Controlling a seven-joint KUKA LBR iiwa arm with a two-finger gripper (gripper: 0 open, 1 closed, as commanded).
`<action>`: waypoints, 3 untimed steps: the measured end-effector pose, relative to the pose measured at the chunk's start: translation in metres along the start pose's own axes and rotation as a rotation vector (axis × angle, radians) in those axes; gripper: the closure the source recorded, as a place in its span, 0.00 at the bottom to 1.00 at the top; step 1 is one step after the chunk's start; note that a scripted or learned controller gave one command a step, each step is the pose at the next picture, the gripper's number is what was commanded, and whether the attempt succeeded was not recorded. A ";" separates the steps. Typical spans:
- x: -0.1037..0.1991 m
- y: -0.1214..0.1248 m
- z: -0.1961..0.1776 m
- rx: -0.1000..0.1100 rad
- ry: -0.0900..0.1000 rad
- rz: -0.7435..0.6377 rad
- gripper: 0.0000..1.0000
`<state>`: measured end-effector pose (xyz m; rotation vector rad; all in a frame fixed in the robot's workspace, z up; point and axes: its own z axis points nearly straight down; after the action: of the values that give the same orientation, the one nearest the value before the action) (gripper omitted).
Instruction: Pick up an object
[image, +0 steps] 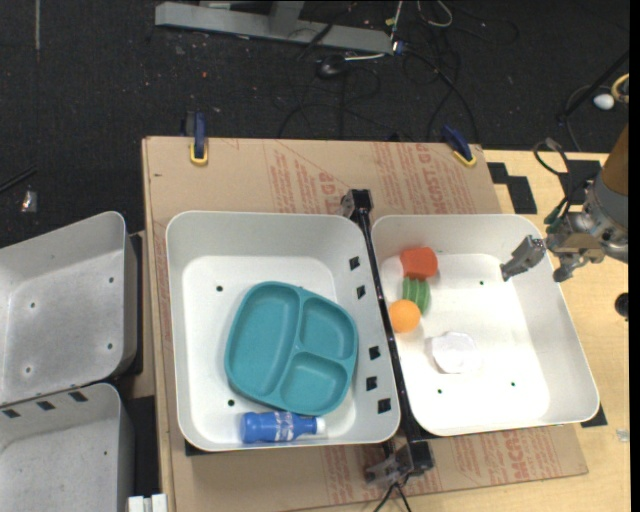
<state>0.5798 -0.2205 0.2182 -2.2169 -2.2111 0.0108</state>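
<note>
orange ball (404, 316) well left of gripper (545, 259)

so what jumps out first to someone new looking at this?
The big teal divided plate in the left bin, with a blue bottle lying below it. Then the orange block and orange ball by the right bin's left wall, gripper at its right rim.

a teal divided plastic tray (291, 348) and blue bottle (280, 427) lie in the left white bin (190, 300); the open gripper (546, 257) hovers over the right white bin (530, 400).
</note>
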 end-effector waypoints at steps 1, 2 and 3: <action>0.001 0.003 -0.008 -0.013 -0.003 -0.004 0.00; 0.001 0.012 0.040 -0.009 -0.002 -0.006 0.00; 0.002 0.013 0.105 -0.007 -0.001 -0.002 0.00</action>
<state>0.5910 -0.2186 0.1129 -2.2181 -2.2176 0.0047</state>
